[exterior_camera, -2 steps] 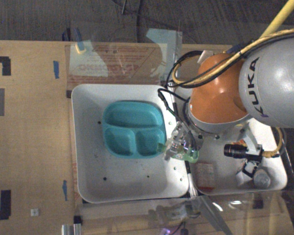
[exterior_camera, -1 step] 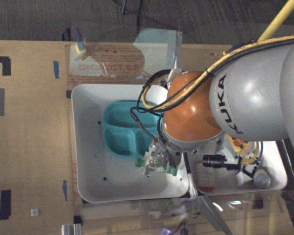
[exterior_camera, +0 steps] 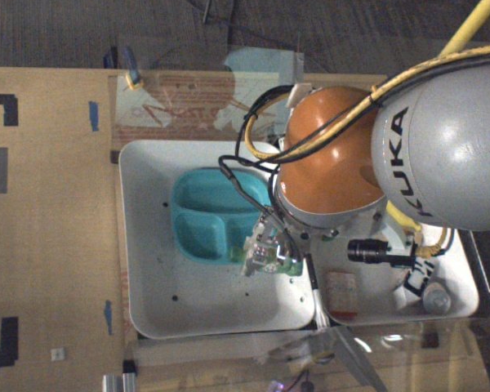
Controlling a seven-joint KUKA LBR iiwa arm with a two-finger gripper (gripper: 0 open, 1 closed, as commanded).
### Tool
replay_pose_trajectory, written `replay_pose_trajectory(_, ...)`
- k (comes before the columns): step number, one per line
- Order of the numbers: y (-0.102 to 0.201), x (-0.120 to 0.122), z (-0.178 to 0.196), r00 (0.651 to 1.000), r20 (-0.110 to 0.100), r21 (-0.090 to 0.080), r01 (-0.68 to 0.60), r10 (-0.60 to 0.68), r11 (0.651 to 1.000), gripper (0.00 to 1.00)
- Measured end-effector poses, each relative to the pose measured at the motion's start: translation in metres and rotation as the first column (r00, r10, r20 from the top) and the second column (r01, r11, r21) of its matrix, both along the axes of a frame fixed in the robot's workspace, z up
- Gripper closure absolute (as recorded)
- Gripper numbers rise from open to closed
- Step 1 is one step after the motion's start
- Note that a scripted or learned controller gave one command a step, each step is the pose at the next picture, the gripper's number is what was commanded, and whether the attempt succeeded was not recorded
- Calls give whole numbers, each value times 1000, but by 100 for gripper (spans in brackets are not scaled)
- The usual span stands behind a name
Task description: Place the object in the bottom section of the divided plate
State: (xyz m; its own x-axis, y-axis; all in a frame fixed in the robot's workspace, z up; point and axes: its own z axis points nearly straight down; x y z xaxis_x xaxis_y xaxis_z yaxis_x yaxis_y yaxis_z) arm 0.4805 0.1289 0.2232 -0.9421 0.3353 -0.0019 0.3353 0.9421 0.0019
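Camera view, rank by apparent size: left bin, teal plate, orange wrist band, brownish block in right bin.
1. left bin
2. orange wrist band and teal plate: unranked, since the band is nearer the camera and covers part of the plate
3. brownish block

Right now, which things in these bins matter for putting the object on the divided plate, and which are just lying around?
For the job: teal divided plate in the left-hand bin; gripper at the plate's lower right corner; small green thing by the gripper, possibly the object, partly hidden.
Lying about: reddish flat block and clear round thing, both in the right-hand bin.
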Motion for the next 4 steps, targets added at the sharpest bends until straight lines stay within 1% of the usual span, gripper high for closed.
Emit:
replay_pose_trajectory(1, 1, 2, 10, 1000, 4, 2, -3, 3, 1000, 100)
replay_pose_trajectory(2, 7, 18, 4, 1000, 2, 1, 28, -28, 1000, 100)
replay_pose_trajectory(3, 40, -1, -12, 998, -5, -1, 60, -60, 998, 100)
replay_pose_trajectory(4, 26, 30, -21, 997, 1, 0, 78, -78, 997, 100)
